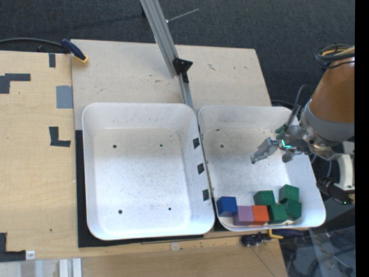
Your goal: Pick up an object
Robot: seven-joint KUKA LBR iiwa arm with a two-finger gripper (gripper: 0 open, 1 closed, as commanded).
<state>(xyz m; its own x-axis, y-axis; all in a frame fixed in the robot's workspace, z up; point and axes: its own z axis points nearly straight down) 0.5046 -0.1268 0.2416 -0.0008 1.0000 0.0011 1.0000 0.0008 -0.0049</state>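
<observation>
The shallow white plastic right bin (242, 126) carries small solid-looking blocks crowded along its near wall. The grey two-finger hand (264, 152) hovers above them, pinching nothing; I cannot tell its spread. The blue cube (227, 205), likely light and stiff, offers free flat sides.

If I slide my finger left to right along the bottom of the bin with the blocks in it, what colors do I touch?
blue block → purple block → orange block → the green blocks, bunched together at the right end.
</observation>
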